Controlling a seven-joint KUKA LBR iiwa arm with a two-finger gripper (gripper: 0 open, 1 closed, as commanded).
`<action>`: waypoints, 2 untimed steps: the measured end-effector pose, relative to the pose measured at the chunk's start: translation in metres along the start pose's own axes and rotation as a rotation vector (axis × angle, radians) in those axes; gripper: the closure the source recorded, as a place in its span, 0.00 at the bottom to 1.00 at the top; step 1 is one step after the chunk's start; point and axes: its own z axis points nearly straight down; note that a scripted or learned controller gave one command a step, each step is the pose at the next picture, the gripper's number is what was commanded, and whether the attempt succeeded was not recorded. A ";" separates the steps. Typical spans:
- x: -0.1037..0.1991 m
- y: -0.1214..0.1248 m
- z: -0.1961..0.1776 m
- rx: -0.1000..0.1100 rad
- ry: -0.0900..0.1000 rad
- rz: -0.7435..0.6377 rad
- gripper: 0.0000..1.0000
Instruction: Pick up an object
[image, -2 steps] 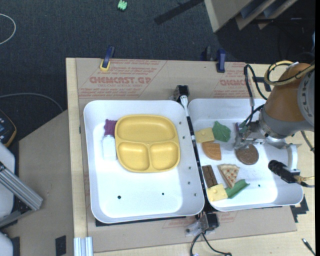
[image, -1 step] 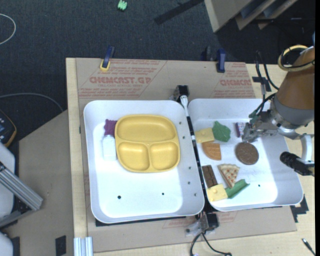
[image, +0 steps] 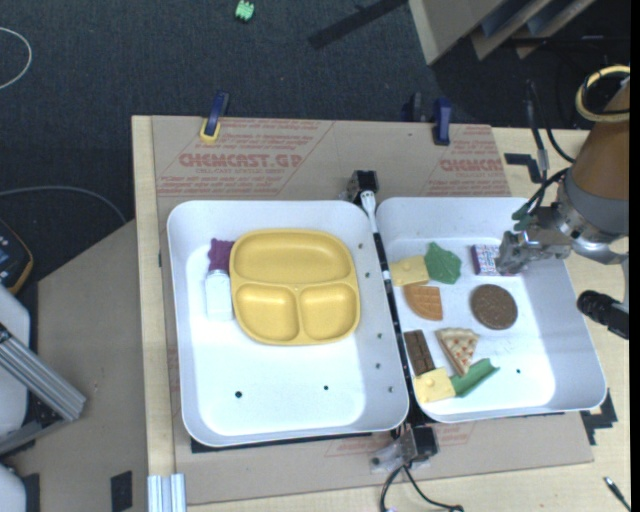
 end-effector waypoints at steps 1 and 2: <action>0.000 0.001 -0.020 0.002 0.000 0.000 1.00; 0.050 0.034 -0.029 0.002 0.002 -0.005 1.00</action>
